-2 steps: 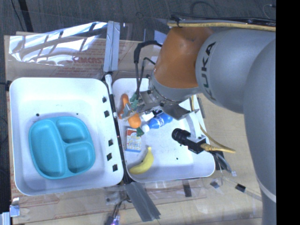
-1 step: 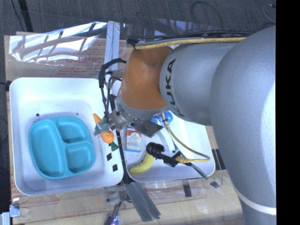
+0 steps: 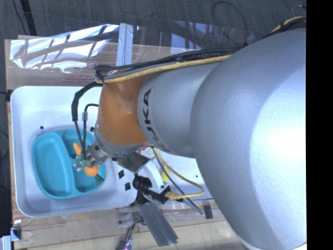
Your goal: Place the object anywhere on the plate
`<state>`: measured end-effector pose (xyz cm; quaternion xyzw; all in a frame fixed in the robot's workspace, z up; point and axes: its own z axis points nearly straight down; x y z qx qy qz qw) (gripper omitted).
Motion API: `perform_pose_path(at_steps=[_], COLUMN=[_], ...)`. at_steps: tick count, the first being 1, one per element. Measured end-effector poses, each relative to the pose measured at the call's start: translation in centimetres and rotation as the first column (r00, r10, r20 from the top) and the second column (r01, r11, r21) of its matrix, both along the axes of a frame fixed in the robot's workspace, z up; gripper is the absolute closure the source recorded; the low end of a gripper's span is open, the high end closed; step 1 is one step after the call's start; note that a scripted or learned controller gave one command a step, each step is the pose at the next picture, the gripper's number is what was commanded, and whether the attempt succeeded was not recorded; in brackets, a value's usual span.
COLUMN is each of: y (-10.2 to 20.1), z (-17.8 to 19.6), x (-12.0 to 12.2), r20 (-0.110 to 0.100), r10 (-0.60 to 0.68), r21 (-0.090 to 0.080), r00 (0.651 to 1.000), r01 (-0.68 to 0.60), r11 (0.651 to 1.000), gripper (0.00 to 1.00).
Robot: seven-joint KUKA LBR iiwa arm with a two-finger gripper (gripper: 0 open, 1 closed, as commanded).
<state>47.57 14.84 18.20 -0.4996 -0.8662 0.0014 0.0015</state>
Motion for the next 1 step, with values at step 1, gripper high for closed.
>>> perform_pose_path(at_steps=[1], y=[-0.05], z=[0.01], x=[0.02], r20=[0.001], r10=[-0.001], r21=[0.0], r00=[1.0], r01=[0.001], r11=[1.0], gripper=[0.0])
